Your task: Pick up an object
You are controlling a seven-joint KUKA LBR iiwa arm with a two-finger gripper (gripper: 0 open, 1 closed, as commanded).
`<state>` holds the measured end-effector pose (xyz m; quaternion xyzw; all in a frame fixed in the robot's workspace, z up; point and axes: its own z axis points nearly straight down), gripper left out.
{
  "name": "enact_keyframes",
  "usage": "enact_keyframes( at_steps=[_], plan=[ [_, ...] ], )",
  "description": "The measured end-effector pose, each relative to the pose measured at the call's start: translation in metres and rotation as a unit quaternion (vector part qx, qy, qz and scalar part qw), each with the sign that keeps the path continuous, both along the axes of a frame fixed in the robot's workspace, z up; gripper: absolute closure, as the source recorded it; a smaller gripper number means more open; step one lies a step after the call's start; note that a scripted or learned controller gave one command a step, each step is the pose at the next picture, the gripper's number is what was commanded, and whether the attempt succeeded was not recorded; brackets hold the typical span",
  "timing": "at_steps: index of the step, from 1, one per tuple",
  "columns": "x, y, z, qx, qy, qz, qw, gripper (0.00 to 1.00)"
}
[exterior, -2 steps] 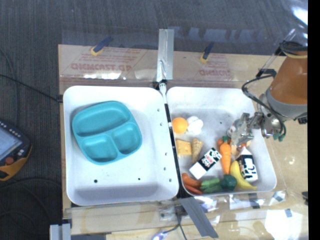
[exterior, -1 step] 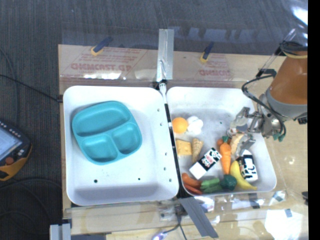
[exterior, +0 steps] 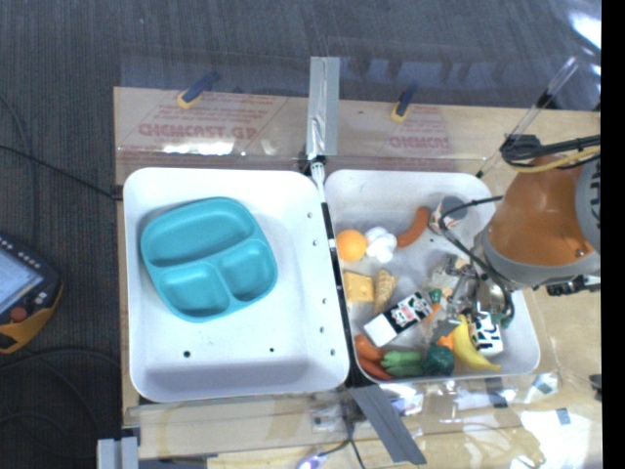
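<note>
The right bin [exterior: 391, 186] holds a heap of toy food: an orange ball [exterior: 351, 245], a white garlic-like piece [exterior: 380, 245], a sausage [exterior: 417, 225], a yellow cheese wedge [exterior: 358, 286], a black-and-white carton [exterior: 402, 316], a green vegetable [exterior: 402, 362], a carrot [exterior: 369, 361] and a banana [exterior: 472, 352]. My gripper [exterior: 465, 299] hangs low over the right side of this heap, beneath the orange wrist band [exterior: 537, 218], just above the carton and banana. Clutter hides the fingertips, and I see nothing clearly held.
The left bin [exterior: 234, 360] carries a teal divided plate [exterior: 207, 255]. A metal divider post [exterior: 321, 106] rises between the bins at the back. Cables [exterior: 547, 148] loop near the arm at right. A tablet-like device [exterior: 18, 291] lies at the far left edge.
</note>
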<state>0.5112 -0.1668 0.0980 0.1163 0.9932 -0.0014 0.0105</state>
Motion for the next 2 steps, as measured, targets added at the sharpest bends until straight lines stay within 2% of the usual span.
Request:
enact_keyframes(
  at_steps=[1,2],
  plan=[
    [0.105,0.055,-0.007,0.0011,0.001,-0.006,1.0,0.0],
    [0.01,0.053,-0.007,0.0015,0.004,-0.041,0.9991,0.0]
  ],
)
